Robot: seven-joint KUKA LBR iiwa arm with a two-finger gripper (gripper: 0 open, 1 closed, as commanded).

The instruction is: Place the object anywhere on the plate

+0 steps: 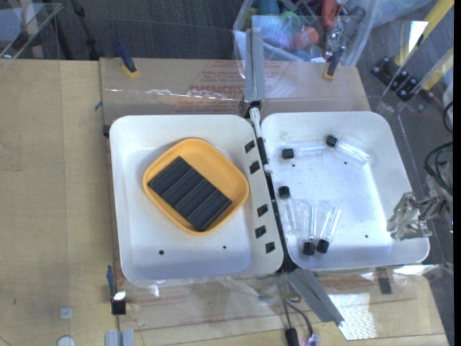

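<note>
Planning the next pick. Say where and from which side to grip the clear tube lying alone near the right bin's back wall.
Grip the clear tube mid-barrel, coming straight down from above, the claw set across its length. It lies flat and apart from the other tubes, its black cap at the left end, so the bare middle looks easiest to reach.

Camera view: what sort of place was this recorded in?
Probably a robotics lab bench rather than a home or kitchen. Two white bins are fixed side by side on a wooden bench, and a clear tub of mixed test objects stands behind them.
</note>
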